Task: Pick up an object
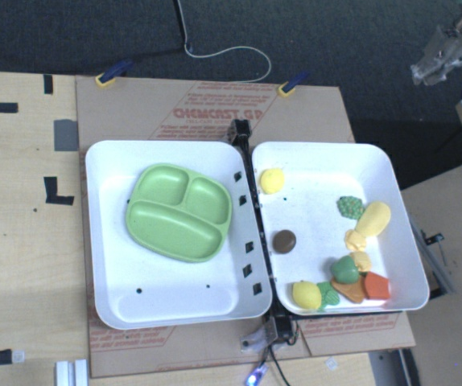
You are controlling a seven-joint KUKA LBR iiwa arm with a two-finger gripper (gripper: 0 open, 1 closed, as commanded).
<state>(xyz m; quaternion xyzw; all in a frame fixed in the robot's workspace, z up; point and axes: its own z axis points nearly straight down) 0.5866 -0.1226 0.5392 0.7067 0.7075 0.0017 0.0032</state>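
The gripper sits high at the frame's upper right, well away from both bins, blurred and partly cut off by the edge; its state cannot be told. The left bin holds a green divided plate. In the right bin lie a yellow ball, a brown round piece, a small green knobbly item, perhaps broccoli, and a pale yellow piece. A lemon sits by the near wall, with overlapping green and orange toys beside it, hard to separate.
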